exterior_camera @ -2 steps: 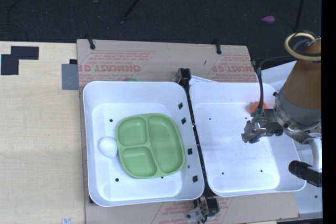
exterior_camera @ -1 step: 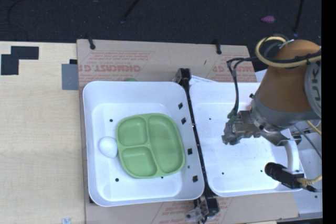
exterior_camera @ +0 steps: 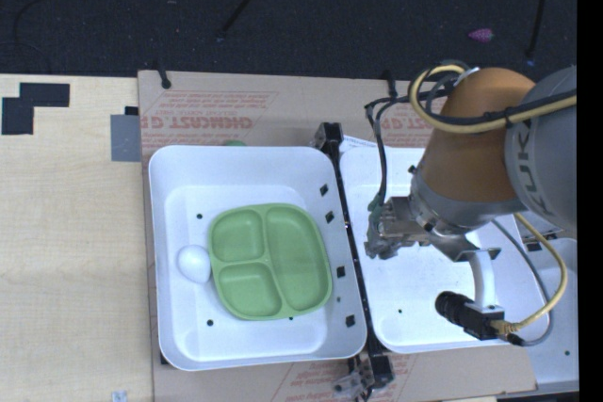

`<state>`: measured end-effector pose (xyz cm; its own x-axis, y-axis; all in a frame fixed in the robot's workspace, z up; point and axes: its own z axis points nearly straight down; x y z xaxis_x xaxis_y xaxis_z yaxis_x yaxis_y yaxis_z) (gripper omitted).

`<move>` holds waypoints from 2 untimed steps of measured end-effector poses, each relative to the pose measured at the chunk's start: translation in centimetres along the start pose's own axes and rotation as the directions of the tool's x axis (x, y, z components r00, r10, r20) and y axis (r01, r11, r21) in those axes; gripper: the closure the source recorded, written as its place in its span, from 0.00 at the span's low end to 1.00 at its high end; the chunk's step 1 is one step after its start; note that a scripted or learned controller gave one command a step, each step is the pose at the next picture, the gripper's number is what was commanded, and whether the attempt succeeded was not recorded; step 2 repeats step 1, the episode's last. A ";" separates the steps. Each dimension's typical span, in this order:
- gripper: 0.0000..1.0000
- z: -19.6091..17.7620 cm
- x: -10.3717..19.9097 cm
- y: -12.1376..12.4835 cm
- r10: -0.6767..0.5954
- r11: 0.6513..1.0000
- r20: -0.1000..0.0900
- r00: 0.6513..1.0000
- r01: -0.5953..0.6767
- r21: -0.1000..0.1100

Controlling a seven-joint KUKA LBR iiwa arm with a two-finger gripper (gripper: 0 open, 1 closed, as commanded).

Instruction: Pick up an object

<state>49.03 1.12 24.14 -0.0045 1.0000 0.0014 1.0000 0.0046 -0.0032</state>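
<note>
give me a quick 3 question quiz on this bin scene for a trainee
1. True or false: the green divided plate lies in the left bin.
2. What touches the plate's left edge? A) white egg-shaped object B) red cup C) blue sponge
3. Fill in: the end effector hangs over the ____ bin.

Key: 1 true. 2 A, the white egg-shaped object. 3 right, the right bin.

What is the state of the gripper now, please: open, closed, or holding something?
Two-finger gripper: over the right white bin, near its left wall; open or closed cannot be told, and no object is seen in it.
</note>
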 end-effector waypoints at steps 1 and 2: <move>1.00 -0.5 5.6 1.1 0.000 1.000 0.001 1.000 0.000 0.000; 1.00 -0.5 5.6 1.1 0.000 1.000 0.001 1.000 0.000 0.000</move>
